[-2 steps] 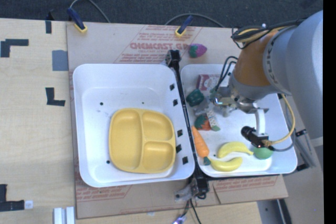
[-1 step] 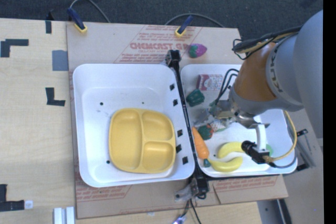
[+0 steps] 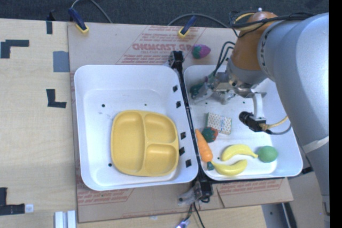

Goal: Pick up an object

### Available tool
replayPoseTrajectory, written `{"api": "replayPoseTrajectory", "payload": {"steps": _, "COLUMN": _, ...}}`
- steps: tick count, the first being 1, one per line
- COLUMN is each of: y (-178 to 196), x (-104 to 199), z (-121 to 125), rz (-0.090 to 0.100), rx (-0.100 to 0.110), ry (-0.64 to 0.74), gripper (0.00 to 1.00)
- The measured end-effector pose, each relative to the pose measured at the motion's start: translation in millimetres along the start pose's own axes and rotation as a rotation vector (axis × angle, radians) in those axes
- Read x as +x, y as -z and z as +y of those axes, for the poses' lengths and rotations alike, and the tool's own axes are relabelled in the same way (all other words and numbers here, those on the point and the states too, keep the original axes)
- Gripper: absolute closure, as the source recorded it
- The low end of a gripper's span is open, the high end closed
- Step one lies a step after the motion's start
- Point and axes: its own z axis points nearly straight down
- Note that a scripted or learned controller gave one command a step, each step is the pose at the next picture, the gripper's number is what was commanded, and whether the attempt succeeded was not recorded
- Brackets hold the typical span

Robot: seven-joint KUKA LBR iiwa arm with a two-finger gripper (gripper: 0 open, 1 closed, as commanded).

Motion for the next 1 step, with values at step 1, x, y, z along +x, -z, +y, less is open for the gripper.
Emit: {"api": "replayPoseTrajectory", "payload": {"steps": 1, "y": -0.2, "x": 2.5, "z": 31.2, "rz": 0.003, "rx": 0.006, "ry": 0.000, "gripper": 0.00}}
